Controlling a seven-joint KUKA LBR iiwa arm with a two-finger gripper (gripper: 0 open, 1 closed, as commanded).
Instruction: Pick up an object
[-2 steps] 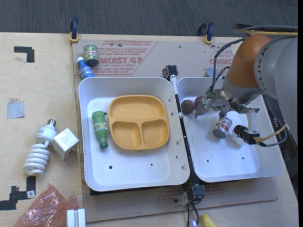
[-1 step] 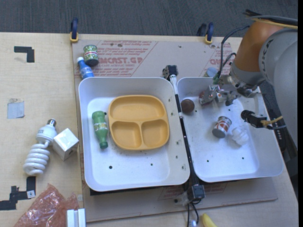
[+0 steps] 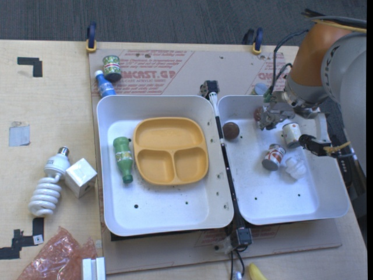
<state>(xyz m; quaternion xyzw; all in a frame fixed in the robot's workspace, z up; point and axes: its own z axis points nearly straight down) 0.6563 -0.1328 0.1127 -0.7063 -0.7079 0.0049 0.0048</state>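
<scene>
My gripper [image 3: 270, 120] hangs low over the far part of the right bin [image 3: 326, 206], reaching in from the right. A small reddish object [image 3: 257, 114] sits just left of it, partly hidden by the gripper. A brown ball [image 3: 231, 130] lies near the bin's left wall. A small white cup-like piece [image 3: 291, 133] rests just right of the gripper. A small can [image 3: 273, 157] with a red label lies on its side in the middle, beside a clear plastic piece [image 3: 295, 165].
The left bin [image 3: 157, 212] holds a yellow divided plate [image 3: 171, 150] and a green bottle [image 3: 123, 159]. On the bench to the left lie a spiral light bulb [image 3: 49, 182] and a white cube [image 3: 81, 177]. A small jar [image 3: 111, 67] stands behind the left bin.
</scene>
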